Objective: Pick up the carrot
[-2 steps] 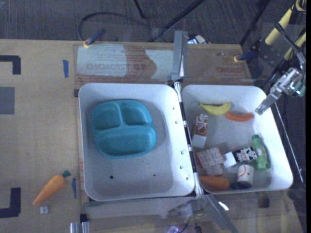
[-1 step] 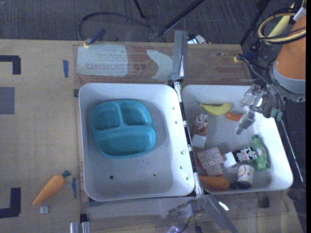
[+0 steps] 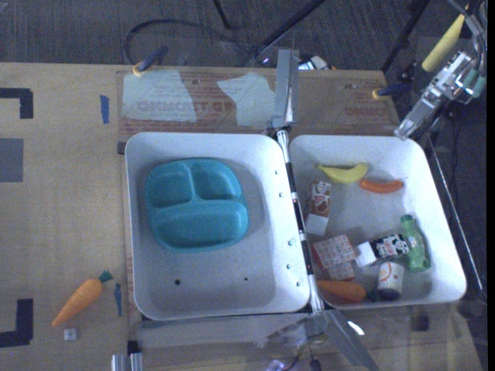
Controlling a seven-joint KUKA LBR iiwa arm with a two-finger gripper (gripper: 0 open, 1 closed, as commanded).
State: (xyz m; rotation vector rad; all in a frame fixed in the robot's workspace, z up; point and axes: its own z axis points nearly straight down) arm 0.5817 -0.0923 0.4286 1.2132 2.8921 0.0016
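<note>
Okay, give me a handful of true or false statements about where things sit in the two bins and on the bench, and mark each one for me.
1. The blue divided plate lies in the left bin. True.
2. The banana lies on the blue divided plate. False: it lies in the right bin, near its far edge.
3. A carrot with a green top lies on the bench, outside both bins. True.
4. The gripper is down among the toys in the right bin. False: it sits by that bin's far right corner.
5. The green bottle stands in the left bin. False: it is in the right bin.
</note>
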